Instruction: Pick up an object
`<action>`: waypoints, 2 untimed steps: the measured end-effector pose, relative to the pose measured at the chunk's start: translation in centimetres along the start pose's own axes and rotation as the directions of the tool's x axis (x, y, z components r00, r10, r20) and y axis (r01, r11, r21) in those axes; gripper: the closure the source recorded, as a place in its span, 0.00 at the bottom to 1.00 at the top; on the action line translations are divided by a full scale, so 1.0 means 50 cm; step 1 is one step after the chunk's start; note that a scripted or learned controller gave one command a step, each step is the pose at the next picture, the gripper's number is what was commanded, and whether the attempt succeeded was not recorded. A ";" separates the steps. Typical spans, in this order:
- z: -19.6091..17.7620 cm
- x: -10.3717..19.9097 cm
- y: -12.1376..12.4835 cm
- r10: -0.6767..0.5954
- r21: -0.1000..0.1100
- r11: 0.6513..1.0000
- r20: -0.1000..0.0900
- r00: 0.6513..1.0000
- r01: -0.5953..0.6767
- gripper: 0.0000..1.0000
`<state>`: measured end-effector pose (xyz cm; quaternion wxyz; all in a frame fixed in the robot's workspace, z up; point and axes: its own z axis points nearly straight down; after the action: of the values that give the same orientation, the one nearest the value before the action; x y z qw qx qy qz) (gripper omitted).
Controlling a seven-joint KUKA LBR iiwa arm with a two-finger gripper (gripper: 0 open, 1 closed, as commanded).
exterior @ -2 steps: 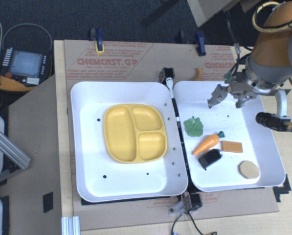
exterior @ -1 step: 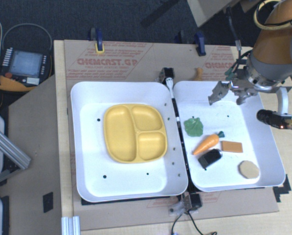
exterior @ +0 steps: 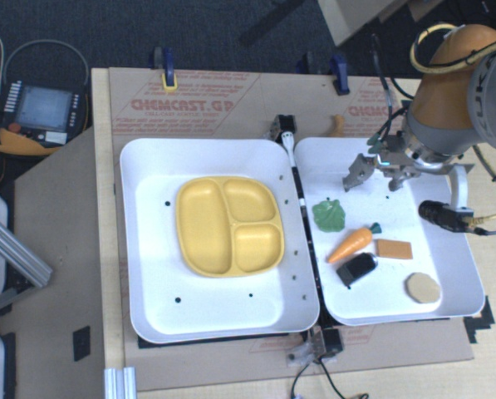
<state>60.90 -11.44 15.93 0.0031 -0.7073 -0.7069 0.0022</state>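
1. From the overhead camera, my gripper (exterior: 378, 171) hovers over the right bin (exterior: 455, 298), fingers spread apart, holding nothing.
2. Carrot (exterior: 350, 244) sits mid-bin beside the green leafy thing (exterior: 330, 214) and black block (exterior: 356, 268).
3. Yellow plate (exterior: 229, 224) fills the left bin (exterior: 148, 248).

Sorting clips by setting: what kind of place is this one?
Probably a robot lab bench, not a kitchen: two white bins sit on a clamped cardboard sheet, a control pendant lies on the dark floor, and the carrot looks like toy food.
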 end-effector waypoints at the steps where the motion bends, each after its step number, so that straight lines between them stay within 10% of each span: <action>1: 0.128 -0.002 0.002 0.000 0.001 1.000 0.000 1.000 0.000 0.00; 2: 0.147 -0.002 0.003 0.000 -0.006 1.000 0.001 1.000 0.000 0.00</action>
<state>61.02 -11.54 8.60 0.0007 -0.7073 -0.7069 0.0004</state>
